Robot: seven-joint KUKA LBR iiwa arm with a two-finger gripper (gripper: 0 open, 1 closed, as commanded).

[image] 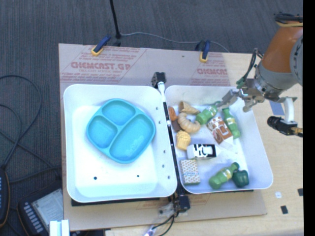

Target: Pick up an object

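My gripper [237, 100] hangs over the far right corner of the right bin [263, 156]. Its fingers are open and nothing sits between them. Just left of and below it lie two green bottles [205, 115] [231, 124] and a red-and-white snack packet [219, 130]. A tan croissant [189, 124] and a yellow corn piece [183, 140] lie nearer the bin's left wall. A black-and-white box [203, 151] rests mid-bin. Toward the front are a waffle-patterned block [190, 171], a green-and-yellow bottle [222, 177] and a dark green pepper [240, 178].
The left bin [78, 181] holds a blue divided plate [121, 130]. A black clip [158, 78] sits at the far end of the wall between the bins. The arm's orange band [283, 45] stands at the right edge.
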